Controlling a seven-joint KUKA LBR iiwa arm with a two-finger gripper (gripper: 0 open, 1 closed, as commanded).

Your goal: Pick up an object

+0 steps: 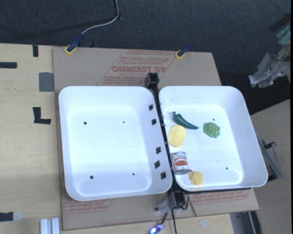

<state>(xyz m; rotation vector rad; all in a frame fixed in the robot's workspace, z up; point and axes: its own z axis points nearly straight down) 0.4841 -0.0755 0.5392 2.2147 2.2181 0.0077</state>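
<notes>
Gripper point(268, 74) hangs off the right bin's point(244, 106) far right corner, whether apart or together I cannot tell, while the yellow lemon-like toy point(177, 136) by that bin's left edge looks light, smooth and rigid, best pinched across its middle.

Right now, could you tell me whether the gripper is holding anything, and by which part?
Nothing is held. The gripper is off to the right, outside the bins; nothing shows at its tip.
</notes>
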